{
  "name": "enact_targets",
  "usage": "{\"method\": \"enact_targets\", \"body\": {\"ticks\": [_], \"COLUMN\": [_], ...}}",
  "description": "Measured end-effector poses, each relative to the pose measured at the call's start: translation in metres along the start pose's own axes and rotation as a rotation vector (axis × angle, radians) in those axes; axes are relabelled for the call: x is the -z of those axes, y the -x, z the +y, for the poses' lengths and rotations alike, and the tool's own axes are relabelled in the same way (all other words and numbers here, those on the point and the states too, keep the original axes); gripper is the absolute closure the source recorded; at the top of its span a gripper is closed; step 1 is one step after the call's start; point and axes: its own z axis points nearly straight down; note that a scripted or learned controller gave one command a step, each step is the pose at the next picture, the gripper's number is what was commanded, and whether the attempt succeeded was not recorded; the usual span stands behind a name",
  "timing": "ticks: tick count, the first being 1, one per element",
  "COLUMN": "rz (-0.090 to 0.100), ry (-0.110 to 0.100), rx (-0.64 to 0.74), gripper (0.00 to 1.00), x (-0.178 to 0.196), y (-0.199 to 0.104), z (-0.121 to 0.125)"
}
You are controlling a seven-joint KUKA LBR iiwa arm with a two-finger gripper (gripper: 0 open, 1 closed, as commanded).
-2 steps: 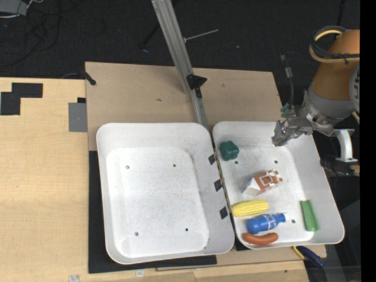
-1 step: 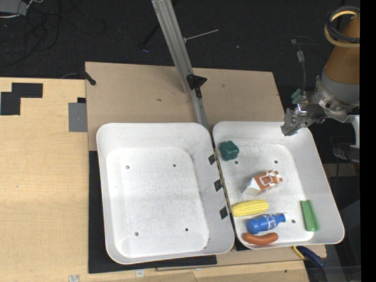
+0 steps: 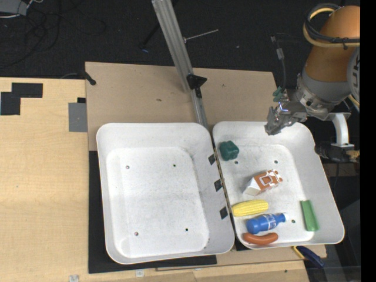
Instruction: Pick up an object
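Observation:
The right bin [image 3: 294,140] holds several small objects: a dark green lump [image 3: 228,151] near its left wall, a white and orange carton [image 3: 264,182] in the middle, a yellow corn cob [image 3: 249,207], a blue bottle [image 3: 264,222], a red sausage [image 3: 260,238] at the front rim, and a green block [image 3: 308,215] at the right. My gripper [image 3: 276,125] hangs above the bin's back rim, apart from all of them, with nothing visible in it.
The left bin [image 3: 153,187] lies beside the right one, joined by black clips [image 3: 217,184]. A slanted metal rail [image 3: 179,51] rises behind the bins. The arm's orange band [image 3: 335,46] is at the upper right.

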Motion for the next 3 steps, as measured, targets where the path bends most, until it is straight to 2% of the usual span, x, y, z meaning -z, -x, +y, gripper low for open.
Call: {"method": "enact_targets", "body": {"ticks": [1,2,3], "rz": [0.000,0.000,0.000], "ry": [-0.003,0.000,-0.003], "rx": [0.000,0.000,0.001], "gripper": [1.00,1.00,1.00], "x": [-0.019,-0.015,-0.032], "y": [-0.051,-0.098,-0.156], "z": [0.006,0.008,0.011]}}
